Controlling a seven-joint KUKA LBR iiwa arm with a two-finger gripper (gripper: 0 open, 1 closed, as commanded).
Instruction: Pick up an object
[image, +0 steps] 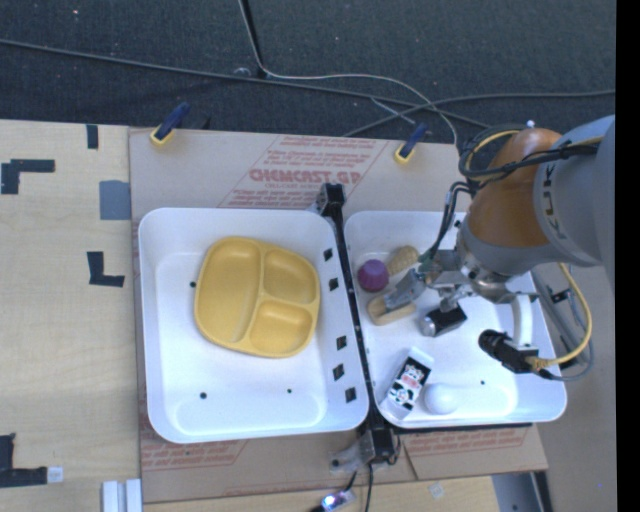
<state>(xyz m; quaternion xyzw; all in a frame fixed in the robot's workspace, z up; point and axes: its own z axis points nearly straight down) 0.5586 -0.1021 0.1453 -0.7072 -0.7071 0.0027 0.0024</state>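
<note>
While the arm reached into the right bin, its gripper hung low over a tan, bread-like piece beside a small purple ball; whether it was open or closed could not be told. A yellow divided plate lay in the left bin.

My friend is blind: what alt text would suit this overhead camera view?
A grey robot arm reaches into the right white bin, its gripper low beside a purple ball and a tan piece. The left bin holds a yellow divided plate.
</note>
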